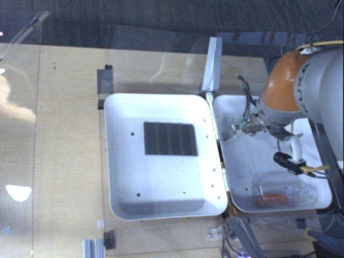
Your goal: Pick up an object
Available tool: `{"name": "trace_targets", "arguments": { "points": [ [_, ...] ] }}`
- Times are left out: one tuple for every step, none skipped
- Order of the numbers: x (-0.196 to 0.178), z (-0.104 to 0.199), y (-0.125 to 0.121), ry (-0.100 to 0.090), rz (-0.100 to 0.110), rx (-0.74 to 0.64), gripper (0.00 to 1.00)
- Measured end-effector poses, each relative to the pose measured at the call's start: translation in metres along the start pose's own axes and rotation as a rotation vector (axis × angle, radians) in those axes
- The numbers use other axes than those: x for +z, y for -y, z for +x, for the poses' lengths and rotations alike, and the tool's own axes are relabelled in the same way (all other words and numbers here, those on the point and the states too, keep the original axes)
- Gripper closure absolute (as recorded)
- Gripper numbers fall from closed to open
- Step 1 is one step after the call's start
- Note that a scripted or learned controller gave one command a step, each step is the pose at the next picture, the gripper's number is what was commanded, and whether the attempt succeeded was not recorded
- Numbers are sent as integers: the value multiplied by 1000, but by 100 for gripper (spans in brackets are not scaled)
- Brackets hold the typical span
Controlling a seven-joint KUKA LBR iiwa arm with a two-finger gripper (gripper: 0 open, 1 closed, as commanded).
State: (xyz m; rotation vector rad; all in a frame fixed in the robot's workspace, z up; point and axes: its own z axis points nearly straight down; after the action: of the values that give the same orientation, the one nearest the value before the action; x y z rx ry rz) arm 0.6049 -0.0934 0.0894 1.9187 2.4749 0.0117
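The arm's gripper (248, 126) hovers inside the right bin (236, 198), its grip unreadable from here, while a clear bottle-like object (282, 192) apparently lies unpicked nearby.

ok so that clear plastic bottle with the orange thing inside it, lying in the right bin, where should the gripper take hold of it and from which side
Probably across the middle of the clear plastic bottle, coming straight down from above. It lies on its side along the near wall of the right white bin, long axis left to right, so fingers closing front to back would span its narrow width. The near wall leaves little finger room.
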Motion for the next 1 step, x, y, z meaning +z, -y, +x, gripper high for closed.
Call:
{"name": "trace_targets", "arguments": {
  "points": [
    [-87, -18, 37, 1, 5, 139, 0]
  ]
}}
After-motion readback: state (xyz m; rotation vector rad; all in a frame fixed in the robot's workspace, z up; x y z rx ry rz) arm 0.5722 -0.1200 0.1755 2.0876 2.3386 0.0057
